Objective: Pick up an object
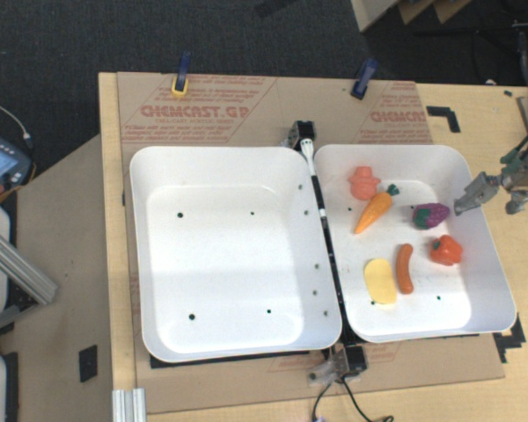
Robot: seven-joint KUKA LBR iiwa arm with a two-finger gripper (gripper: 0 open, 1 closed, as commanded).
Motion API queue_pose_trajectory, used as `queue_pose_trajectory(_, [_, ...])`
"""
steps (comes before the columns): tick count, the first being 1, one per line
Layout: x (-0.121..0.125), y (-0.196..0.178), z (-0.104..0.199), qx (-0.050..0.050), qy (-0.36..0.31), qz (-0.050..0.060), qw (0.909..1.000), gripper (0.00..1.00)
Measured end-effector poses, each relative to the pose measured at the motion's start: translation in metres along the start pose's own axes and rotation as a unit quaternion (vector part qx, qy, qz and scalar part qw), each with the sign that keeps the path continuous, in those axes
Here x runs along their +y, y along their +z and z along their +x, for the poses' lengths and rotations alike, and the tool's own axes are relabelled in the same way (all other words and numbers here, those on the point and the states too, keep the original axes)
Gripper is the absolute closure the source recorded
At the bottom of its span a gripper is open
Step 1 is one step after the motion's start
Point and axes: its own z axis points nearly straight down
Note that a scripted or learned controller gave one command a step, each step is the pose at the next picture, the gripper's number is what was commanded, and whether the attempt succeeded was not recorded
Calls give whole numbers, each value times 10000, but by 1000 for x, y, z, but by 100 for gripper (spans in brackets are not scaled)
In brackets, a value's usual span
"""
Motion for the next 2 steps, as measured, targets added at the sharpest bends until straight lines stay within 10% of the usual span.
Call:
queue_pose_trajectory(1, [18,98,107,32,-49,45,10000,0])
queue_pose_trajectory(2, [19,82,99,-1,0,-13,10000,100])
